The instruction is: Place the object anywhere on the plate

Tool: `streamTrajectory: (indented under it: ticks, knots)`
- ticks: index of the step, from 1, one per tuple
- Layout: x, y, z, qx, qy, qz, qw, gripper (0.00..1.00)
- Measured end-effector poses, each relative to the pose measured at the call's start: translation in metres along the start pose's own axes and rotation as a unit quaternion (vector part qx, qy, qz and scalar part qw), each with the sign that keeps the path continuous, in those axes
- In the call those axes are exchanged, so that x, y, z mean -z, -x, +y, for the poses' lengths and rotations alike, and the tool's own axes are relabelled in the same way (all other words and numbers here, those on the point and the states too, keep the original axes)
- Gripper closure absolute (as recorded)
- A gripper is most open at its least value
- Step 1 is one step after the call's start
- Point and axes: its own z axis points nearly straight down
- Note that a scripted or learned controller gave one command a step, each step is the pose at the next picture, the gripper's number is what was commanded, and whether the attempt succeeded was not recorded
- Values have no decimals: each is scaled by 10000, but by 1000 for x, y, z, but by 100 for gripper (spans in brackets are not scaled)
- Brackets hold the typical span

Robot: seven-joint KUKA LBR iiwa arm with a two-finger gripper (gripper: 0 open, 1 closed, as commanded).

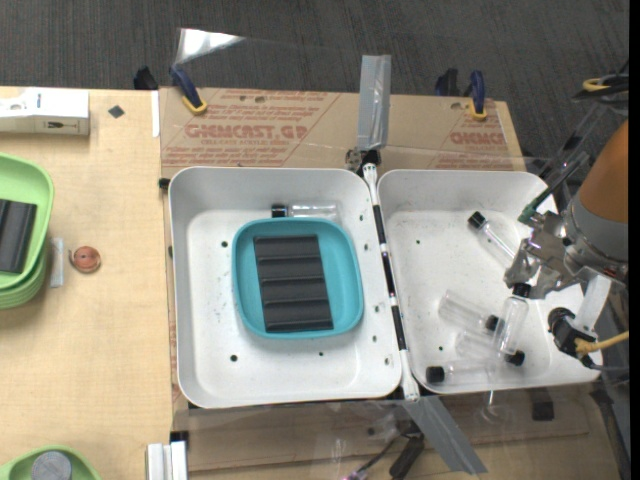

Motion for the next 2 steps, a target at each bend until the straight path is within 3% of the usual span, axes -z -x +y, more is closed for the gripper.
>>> streamTrajectory:
  ticks: [1,2]
  knots:
    - [9,-61,-56,617,-5,4,9981,100]
    - [-11,-123,-60,927,0,-8,9957,100]
